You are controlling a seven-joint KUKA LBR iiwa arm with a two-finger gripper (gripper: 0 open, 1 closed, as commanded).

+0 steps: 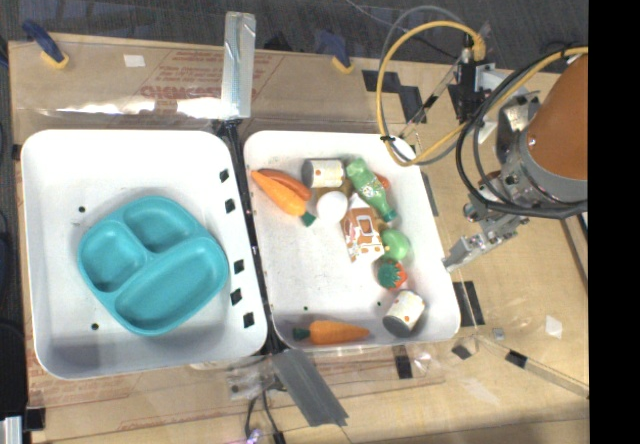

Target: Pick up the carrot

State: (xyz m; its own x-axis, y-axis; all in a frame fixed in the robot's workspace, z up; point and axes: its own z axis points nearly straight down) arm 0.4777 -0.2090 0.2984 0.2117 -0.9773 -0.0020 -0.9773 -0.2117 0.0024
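Observation:
Two carrots lie in the right bin [430, 207]. A larger orange carrot [280, 190] rests slanted at the bin's upper left, its green end pointing down-right. A smaller carrot [335, 333] lies flat along the bin's front wall. My gripper [478, 240] hangs outside the right bin, just past its right rim and well apart from both carrots. Nothing shows in its grasp.
Between the carrots sit a white cylinder [325, 173], a green bottle [368, 188], a white egg [330, 204], a small carton [362, 233], a green fruit [396, 244] and a tipped cup [405, 312]. A teal divided plate [150, 262] lies in the left bin. Yellow and black cables [425, 82] loop above the arm.

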